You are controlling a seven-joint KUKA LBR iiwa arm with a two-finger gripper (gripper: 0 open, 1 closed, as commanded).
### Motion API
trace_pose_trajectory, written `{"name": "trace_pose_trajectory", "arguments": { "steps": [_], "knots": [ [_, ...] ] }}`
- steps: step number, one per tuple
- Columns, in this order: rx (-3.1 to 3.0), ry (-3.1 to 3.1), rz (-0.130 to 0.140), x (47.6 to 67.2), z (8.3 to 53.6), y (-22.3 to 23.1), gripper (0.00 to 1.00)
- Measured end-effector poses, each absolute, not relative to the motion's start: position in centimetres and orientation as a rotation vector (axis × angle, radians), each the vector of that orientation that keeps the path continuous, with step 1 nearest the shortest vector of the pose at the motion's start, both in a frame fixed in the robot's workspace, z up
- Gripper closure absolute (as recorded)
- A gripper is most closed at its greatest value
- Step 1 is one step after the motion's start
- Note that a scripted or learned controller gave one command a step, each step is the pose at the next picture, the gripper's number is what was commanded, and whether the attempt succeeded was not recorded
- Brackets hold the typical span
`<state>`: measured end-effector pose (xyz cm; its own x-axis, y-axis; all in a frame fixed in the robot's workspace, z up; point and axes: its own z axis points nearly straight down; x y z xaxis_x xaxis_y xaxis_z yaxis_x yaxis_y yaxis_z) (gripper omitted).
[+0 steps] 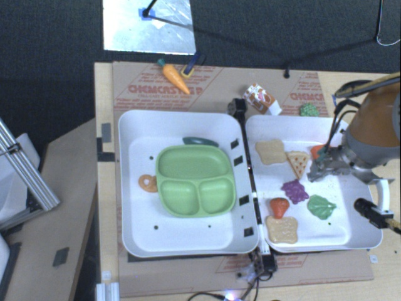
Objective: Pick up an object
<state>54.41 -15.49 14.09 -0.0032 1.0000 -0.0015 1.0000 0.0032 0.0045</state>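
Gripper (321, 167) low over the right bin (360, 234), fingers' state unclear.
Pizza slice (299, 163) lies just beside it at 9 o'clock; grapes (294, 190) at 7, leaf (321, 206) at 6.

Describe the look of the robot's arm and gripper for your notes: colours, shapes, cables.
The arm is bulky and rounded, with an orange band above a grey wrist section. Thin black cables loop beside it. The gripper is a small, dark grey metal part at the arm's tip.
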Motion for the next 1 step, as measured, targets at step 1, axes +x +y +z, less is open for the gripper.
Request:
{"name": "trace_pose_trajectory", "arguments": {
  "steps": [1],
  "knots": [
    [2.212,2.223,0.006,54.42,19.68,-14.92,1.00]
  ]
}}
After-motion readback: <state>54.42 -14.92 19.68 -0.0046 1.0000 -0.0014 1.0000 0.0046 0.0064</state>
